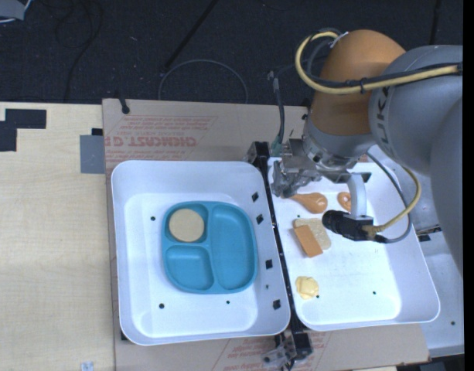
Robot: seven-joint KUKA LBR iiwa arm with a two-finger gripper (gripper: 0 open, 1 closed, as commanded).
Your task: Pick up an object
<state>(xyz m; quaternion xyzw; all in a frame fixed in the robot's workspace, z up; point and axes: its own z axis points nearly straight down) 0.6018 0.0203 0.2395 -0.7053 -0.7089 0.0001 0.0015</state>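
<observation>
Right bin (391, 300), far-left corner: gripper (292, 178) low, finger state indiscernible.
Nearest: drumstick-shaped toy (311, 202); sandwich wedge (309, 236) mid-bin. Best descending centred, closing across the narrow width.

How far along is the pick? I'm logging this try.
Done: the gripper is low at the right bin's left edge. In hand: nothing visible. Left: grasping and lifting; the orange drumstick-shaped piece, sandwich piece and yellow piece lie in the bin.

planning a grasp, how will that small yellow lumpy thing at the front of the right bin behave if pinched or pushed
The yellow lumpy piece looks small, so probably light. Its bumpy, rounded outline suggests it may slip from a pinch. Lying alone on the right bin floor, it would likely skid when pushed.
</observation>
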